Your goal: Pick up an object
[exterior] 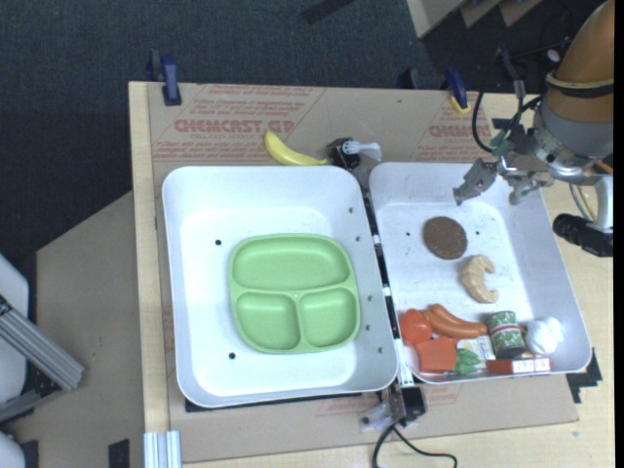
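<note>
My gripper (pixel 494 187) hangs over the far end of the right bin (pixel 546 252), open, with nothing between its two spread fingers (pixel 472 182). Just below it and slightly left lies a round brown patty (pixel 445 237). A tan croissant (pixel 479 277) sits nearer the middle. Along the bin's near end are an orange sausage (pixel 454 319), a red tomato (pixel 414 327), an orange block (pixel 437 356), a green can (pixel 503 331), a white lump (pixel 545 335) and a small red and white box (pixel 518 365).
The left bin (pixel 195 222) holds a green divided plate (pixel 292 292). A yellow banana (pixel 291 152) and a small black and white item (pixel 352 151) lie on the bench behind the bins. Blue clamps (pixel 170 78) grip the bench's far edge.
</note>
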You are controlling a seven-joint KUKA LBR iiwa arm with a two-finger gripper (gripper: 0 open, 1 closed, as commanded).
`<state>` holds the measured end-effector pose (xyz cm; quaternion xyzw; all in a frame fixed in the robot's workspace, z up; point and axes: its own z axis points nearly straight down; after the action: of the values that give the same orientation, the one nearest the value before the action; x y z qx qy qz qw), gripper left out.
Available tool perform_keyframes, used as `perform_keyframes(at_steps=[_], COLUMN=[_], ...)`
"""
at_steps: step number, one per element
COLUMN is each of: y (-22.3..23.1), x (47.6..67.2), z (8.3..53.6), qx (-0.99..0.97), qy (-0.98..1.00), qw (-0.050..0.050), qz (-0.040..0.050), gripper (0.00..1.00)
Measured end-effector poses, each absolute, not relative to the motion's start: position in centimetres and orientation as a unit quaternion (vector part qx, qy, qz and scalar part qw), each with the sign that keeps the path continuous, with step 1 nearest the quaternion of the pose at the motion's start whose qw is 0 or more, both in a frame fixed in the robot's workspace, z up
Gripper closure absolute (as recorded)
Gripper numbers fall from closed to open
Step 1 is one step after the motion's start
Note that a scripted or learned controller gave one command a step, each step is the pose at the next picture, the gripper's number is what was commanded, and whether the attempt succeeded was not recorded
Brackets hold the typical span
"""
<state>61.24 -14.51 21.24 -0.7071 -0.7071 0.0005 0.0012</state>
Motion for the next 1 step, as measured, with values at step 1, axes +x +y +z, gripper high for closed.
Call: perform_keyframes(at_steps=[1], y=[-12.88], x=[60.59], z=[14.78], qx=[-0.706], qy=[-0.708], qw=[0.006], qz=[0.0026], gripper=[0.00])
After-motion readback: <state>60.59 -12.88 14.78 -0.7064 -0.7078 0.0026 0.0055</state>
